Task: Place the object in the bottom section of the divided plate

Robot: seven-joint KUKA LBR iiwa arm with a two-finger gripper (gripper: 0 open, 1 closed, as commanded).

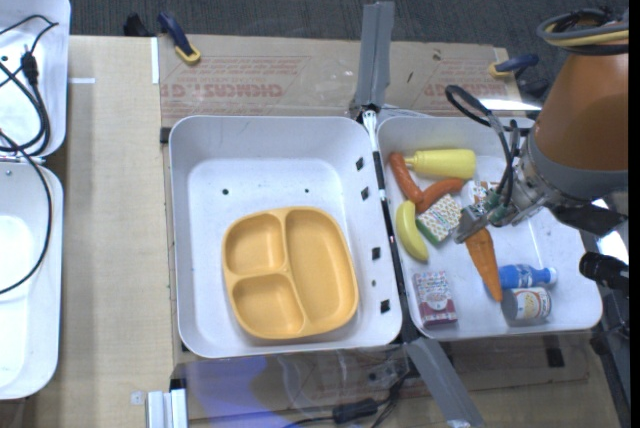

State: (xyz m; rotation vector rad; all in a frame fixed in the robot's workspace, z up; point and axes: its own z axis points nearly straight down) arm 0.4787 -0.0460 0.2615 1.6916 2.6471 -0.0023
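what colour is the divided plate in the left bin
Yellow-orange all over, plate, clearest in the camera view.

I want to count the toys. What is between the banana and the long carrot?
In the camera view, a small checkered packet lies between the banana and the long carrot, with the claw just beyond it.

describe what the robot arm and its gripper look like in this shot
The arm is a bulky rounded grey body with a broad orange band above the wrist and black cables looping alongside. Its small metallic grey gripper looks dark and mechanical, with fine wiring.
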